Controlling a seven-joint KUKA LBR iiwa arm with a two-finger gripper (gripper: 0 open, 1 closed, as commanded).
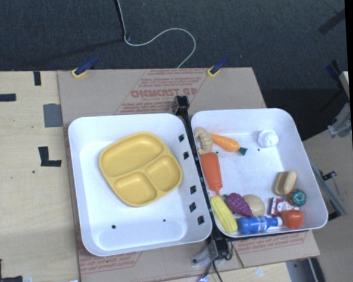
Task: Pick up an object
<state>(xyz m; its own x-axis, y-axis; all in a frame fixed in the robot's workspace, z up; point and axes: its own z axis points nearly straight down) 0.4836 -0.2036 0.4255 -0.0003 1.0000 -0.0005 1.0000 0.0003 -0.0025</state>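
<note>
Over the bench, claw: whether it is open, closed or gripping anything cannot be told.
Right bin (295, 130): holds every loose object for picking.
Carrot (226, 143): lies near the bin's far left corner, just beside a pale knobbly piece (203, 139).
Orange sausage (212, 171): lies along the left wall, below the carrot.
White cap (268, 138): sits alone near the far wall.
Bread roll (285, 182): rests by the right wall.
Near-edge cluster: corn cob (223, 214), purple grapes (238, 204), blue bottle (258, 224) and red tomato (293, 219) crowd together, touching or nearly so.
Left bin (87, 190): carries a yellow divided plate (141, 168), set at a slant.
Cardboard sheet (102, 94): lies under both bins.
White cable (158, 37): loops behind the bins.
</note>
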